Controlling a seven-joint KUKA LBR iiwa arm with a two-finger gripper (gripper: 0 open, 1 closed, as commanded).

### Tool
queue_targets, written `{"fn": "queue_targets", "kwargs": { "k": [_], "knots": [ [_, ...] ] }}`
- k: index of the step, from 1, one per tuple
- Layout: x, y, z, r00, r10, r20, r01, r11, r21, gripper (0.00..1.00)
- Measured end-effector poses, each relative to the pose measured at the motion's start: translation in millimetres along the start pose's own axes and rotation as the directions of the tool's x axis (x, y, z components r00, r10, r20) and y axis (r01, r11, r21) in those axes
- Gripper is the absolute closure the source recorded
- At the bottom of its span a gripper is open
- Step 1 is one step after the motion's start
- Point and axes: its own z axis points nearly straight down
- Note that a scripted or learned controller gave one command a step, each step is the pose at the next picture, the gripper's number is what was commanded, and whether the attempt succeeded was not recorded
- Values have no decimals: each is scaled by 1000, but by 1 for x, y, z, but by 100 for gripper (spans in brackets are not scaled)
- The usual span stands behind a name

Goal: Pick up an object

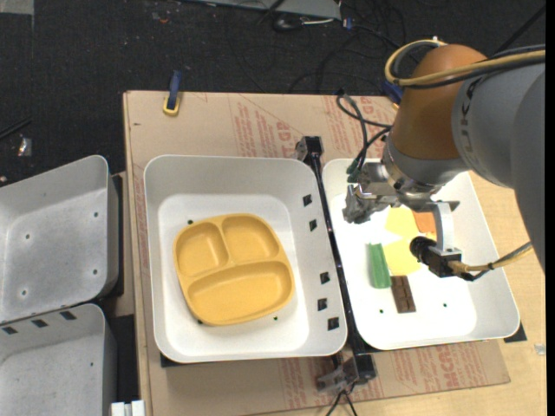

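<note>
the grey arm (507, 115) comes in from three o'clock, its orange band (434, 102) bulging above the wrist. the wrist bends downward, carrying the tool (395, 199) just right of centre, its metal body pointing toward nine o'clock.

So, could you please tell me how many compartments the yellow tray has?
3: two small compartments along the far side of the yellow tray, one left and one right, and one large along its near side.

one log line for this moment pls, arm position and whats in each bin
arm: over right bin | gripper: above the items | right bin: green block, brown block, yellow piece, orange piece | left bin: yellow divided plate
</note>
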Motion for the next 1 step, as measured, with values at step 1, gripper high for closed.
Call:
{"fn": "queue_targets", "kwargs": {
  "k": [1],
  "knots": [
    [55,16,-16,1000,1,0,-1,1000,-1,100]
  ]
}}
